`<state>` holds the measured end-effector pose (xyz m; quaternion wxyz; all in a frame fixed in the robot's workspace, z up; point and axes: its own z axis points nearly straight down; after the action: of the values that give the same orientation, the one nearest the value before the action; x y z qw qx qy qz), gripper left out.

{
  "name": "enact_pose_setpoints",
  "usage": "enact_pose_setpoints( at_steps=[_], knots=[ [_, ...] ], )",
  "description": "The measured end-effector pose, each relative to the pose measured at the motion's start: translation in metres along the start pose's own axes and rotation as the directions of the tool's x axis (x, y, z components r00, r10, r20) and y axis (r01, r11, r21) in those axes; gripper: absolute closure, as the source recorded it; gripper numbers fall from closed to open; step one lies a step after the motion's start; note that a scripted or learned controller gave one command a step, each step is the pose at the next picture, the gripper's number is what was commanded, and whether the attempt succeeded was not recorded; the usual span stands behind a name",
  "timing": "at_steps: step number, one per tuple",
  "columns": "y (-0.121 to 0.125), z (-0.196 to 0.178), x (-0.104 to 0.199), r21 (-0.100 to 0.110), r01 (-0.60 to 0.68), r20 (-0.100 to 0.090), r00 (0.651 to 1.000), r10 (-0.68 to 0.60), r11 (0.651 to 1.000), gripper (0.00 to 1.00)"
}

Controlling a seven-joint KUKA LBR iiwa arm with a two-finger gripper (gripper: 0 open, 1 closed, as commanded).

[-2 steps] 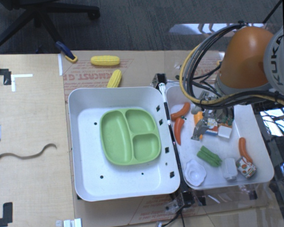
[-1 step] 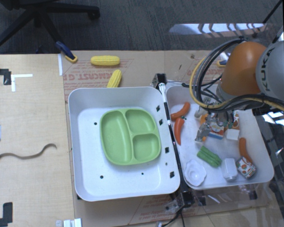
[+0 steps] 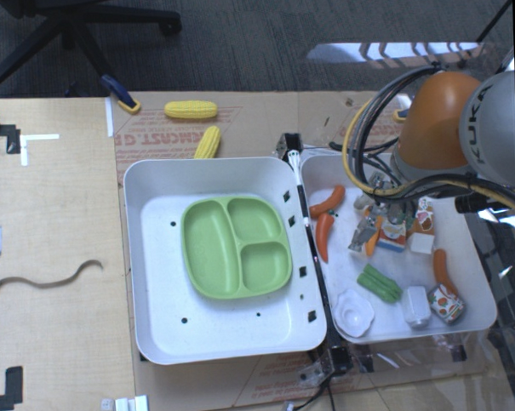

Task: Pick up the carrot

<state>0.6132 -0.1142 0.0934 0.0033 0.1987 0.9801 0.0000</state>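
Carrot comes first: we see a long orange carrot (image 3: 324,236) lying in the right white bin (image 3: 480,323), close to its left wall, just below a curved orange-red sausage (image 3: 327,199). Our metal two-finger gripper (image 3: 379,223) hangs low over the same bin, to the right of the carrot and apart from it. We cannot tell if its jaws are apart or together. Below it lies a green pea pod (image 3: 378,284). In the left white bin (image 3: 145,273) sits a green plate with three sections (image 3: 237,246).
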Motion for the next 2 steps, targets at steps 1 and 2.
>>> enact_pose_setpoints(
  at_steps=[1, 2],
  knots=[
    [-0.0061, 0.0009, 0.0358, 0.002, -0.192, -0.004, 0.981, 0.192, 0.981, 0.0],
    [-0.0059, -0.0089, 0.0343, 0.001, -0.189, 0.0, 0.982, 0.189, 0.982, 1.0]
  ],
)
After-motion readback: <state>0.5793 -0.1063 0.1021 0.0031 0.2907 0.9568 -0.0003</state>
